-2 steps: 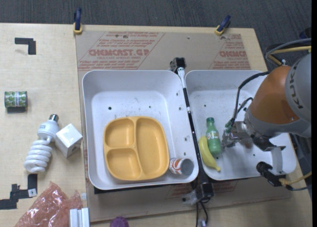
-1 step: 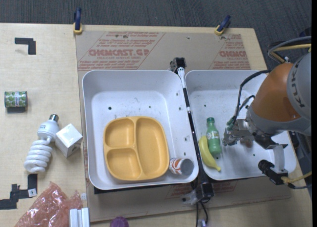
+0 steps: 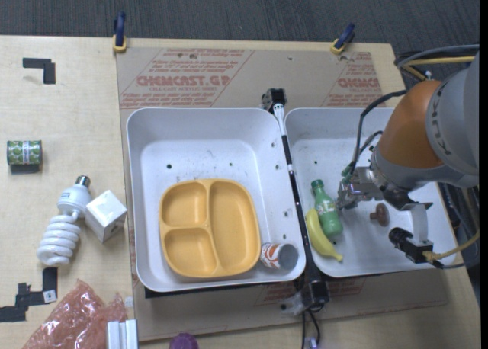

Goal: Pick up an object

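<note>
Basically two white bins side by side on the bench. Left bin (image 3: 145,149) holds a yellow divided tray (image 3: 209,228) with three compartments, lying flat in the bin's lower half, and a small can (image 3: 276,255) on its side at the tray's 4 o'clock, touching or just beside the tray's corner, open end facing roughly 3 o'clock. Right bin (image 3: 320,130) holds a green bottle (image 3: 326,207), a banana (image 3: 321,237) and a small brown object (image 3: 378,213), too small to identify.

Bottle lies with its long axis running about 11 to 5 o'clock, cap end at the 11 o'clock side, fatter base toward 5. Banana's long axis runs nearly the same way, slightly curved, upper end near the bottle's left side, lower tip pointing toward 4 o'clock; it touches or sits just beside the bottle along the bottle's 7 o'clock side.

Gripper (image 3: 352,191) sits over the right bin, just beside the bottle at the bottle's 2 o'clock, with the arm's orange band (image 3: 408,138) above it toward 1 o'clock. Finger spread cannot be told from this angle; nothing is visibly between them. Brown object lies at the gripper's 4 o'clock, near it but apart from the bottle and banana.
</note>
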`<state>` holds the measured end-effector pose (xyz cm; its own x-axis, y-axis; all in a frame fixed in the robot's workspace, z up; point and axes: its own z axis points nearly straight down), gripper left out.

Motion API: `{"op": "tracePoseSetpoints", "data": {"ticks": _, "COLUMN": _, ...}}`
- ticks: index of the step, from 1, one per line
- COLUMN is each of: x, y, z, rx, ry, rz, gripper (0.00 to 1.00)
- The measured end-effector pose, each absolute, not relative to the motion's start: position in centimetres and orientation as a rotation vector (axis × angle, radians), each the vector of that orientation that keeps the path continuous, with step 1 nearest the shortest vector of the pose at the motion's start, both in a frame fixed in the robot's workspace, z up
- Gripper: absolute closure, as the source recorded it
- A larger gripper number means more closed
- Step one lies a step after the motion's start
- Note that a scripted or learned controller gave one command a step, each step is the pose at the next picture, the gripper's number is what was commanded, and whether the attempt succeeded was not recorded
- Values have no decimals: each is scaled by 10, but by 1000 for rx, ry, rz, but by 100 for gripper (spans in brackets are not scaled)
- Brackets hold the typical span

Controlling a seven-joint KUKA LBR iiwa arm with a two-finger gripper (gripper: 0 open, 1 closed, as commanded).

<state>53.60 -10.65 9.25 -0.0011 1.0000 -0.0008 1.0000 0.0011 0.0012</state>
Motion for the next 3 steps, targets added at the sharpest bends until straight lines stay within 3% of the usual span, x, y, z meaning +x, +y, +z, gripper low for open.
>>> {"op": "tracePoseSetpoints", "data": {"ticks": 1, "x": 575, "y": -168, "z": 93, "rx": 2219, "ry": 2221, "rz": 0, "gripper": 100}}
{"op": "tracePoseSetpoints", "data": {"ticks": 2, "x": 575, "y": -168, "z": 93, "rx": 2219, "ry": 2222, "rz": -1, "gripper": 0}}
{"op": "tracePoseSetpoints", "data": {"ticks": 3, "x": 513, "y": -136, "z": 92, "rx": 2224, "ry": 2219, "rz": 0, "gripper": 0}}
